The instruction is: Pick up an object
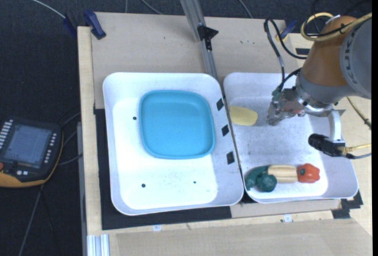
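the arm [331,66] reaches in from the right, wrist bent down over the right bin [345,190]; its claw [276,114] hangs just beside the yellow object [243,115], fingers' state impossible to tell

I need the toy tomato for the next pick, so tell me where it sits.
The tomato lies in the right bin, near its front right corner, touching the right end of a wooden peg; a green toy lies at the peg's other end.

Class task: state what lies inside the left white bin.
Inside the left white bin lies a blue square plate, flat near its middle. Whatever lies beneath the plate is covered.
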Motion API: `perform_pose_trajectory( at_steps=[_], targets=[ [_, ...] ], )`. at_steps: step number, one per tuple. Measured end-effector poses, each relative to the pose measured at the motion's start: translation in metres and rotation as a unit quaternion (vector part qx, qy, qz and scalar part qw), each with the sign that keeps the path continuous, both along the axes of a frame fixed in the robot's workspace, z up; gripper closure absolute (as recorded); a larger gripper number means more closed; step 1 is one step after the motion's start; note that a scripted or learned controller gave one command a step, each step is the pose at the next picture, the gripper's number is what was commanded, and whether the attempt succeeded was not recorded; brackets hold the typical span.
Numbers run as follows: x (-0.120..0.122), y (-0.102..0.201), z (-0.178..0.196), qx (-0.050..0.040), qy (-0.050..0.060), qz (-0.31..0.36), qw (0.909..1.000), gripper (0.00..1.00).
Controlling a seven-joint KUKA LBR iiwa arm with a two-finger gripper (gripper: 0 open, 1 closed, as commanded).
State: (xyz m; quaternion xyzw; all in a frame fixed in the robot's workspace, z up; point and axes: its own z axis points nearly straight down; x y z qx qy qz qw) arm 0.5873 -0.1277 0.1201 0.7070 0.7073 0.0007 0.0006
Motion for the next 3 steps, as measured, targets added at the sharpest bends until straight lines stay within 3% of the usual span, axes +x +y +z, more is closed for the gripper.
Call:
perform_pose_trajectory(
  at_steps=[2,3],
  targets=[
    [-0.005,-0.005,0.099,-0.0005,-0.001,0.0,1.0,1.0],
    [0.002,0.047,0.113,0.0004,0.0,0.002,1.0,1.0]
  ],
)
